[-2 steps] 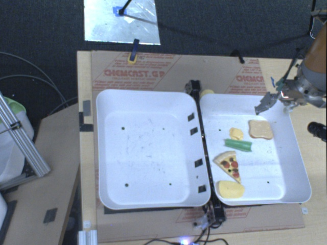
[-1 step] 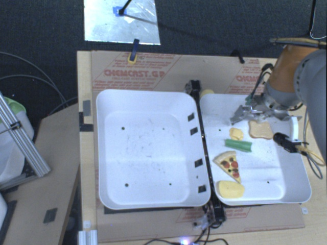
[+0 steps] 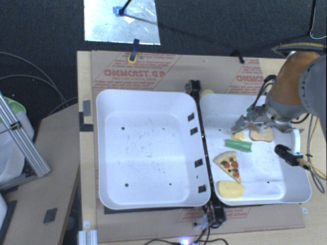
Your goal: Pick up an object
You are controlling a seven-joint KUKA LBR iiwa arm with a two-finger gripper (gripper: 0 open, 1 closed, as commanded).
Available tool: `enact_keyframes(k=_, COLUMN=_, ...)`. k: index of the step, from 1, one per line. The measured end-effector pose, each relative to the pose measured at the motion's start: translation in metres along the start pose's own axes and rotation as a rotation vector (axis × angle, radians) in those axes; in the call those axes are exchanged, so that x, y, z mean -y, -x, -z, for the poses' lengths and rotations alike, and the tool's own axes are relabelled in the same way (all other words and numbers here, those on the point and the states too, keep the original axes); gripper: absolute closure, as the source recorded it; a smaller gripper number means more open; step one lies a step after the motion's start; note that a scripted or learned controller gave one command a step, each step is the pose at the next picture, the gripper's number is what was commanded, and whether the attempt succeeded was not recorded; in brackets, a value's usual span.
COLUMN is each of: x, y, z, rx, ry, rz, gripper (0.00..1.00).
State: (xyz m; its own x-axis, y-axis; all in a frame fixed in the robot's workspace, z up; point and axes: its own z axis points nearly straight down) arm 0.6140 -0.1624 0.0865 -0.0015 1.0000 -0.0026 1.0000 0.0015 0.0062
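Observation:
In the right bin (image 3: 219, 111) lie a green stick (image 3: 238, 145), a pizza slice (image 3: 228, 165), a pale yellow oval piece (image 3: 230, 189), a tan toast-like piece (image 3: 261, 133) and a small yellow piece (image 3: 238, 135). My gripper (image 3: 244, 123) reaches in from the right and hangs low over the small yellow piece, just left of the toast-like piece. Nothing shows between its fingers.
The left bin (image 3: 148, 152) stands beside the right one, with a black divider clip strip (image 3: 200, 137) between them. A small pale round thing (image 3: 206, 93) sits at the back edge between the bins. Cardboard lies under both bins.

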Motion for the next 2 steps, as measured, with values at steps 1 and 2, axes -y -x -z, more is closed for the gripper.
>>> enact_keyframes(k=1, x=-0.014, y=-0.047, z=0.000, rx=0.000, ry=0.001, rz=0.005, gripper=0.00)
enact_keyframes(k=2, x=0.037, y=-0.072, z=0.001, rx=0.000, ry=0.002, rz=0.000, gripper=0.00)
